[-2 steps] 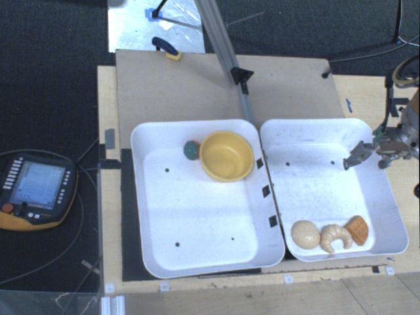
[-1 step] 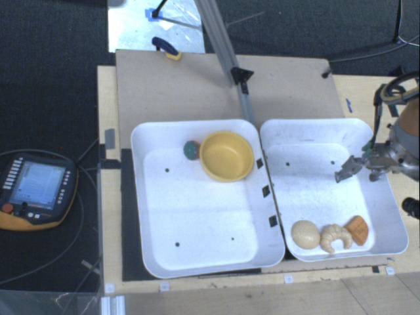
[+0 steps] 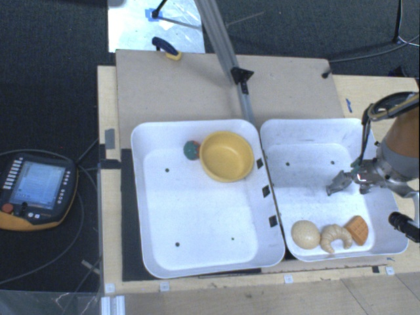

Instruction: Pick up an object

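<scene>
- I'm looking down on a robotics lab bench (image 3: 216, 87), not a home or a shop.
- Left of the bench, a robot teach pendant (image 3: 36, 190) lies on dark carpet (image 3: 52, 58), its screen lit.
- On the bench, two white bins (image 3: 197, 241) sit side by side.
- Behind the bench, a metal tripod leg (image 3: 220, 35) slants in; cables (image 3: 400, 18) trail over the floor.

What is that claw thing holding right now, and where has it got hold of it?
Nothing. The gripper hangs over bare floor of the right bin, with no object at its tip. The egg, croissant and orange piece lie apart from it.
</scene>
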Motion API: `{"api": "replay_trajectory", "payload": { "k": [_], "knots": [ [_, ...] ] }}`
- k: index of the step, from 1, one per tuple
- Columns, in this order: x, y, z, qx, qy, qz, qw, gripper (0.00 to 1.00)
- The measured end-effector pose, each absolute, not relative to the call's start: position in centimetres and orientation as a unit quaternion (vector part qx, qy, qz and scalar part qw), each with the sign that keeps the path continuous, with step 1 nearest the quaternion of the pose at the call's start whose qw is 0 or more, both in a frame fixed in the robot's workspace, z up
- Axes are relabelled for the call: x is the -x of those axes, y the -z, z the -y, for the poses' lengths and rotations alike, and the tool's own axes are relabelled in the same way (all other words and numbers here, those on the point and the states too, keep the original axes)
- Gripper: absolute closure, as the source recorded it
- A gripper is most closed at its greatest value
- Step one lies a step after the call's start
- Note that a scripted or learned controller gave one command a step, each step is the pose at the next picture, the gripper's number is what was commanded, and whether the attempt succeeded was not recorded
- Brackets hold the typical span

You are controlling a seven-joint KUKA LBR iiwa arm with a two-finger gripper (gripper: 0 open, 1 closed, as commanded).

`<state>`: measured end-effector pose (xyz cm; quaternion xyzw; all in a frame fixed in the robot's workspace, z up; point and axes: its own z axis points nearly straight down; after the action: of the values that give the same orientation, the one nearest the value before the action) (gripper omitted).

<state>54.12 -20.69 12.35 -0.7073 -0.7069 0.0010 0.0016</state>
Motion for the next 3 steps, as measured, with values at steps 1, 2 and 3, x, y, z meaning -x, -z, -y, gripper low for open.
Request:
{"api": "replay_trajectory", "payload": {
  "k": [1,2,3],
  "knots": [
    [-54.1,-8.9,20.7,0.707,-0.0004,0.707,0.001,0.00],
    [-54.2,-10.1,20.7,0.707,0.0005,0.707,-0.001,1.00],
    [-54.1,-14.4,20.5,0.707,0.0009,0.707,-0.002,1.00]
  ]
}}
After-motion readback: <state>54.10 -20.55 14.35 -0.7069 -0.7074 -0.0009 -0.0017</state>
